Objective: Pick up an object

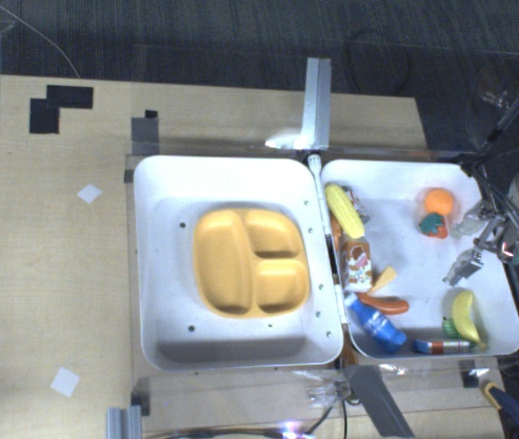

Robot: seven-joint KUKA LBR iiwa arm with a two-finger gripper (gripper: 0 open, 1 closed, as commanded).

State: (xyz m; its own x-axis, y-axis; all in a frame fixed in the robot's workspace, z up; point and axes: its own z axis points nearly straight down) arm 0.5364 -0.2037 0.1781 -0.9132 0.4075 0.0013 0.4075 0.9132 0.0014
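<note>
so the gripper (475,245) is hanging over the right bin (396,186), near its right wall, fingers spread apart with nothing between them. right below it there's a banana (463,315) at the bottom right corner, with a marker (442,346) touching it along the front edge. orange ball (438,201) sits up top, just left of the gripper. corn (344,209), a sausage (384,305) and a blue bottle (377,327) line the left side. left bin (163,245) holds a yellow tray (248,262).

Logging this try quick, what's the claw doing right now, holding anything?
Claw: open, holding nothing, above the right bin near the banana.
</note>
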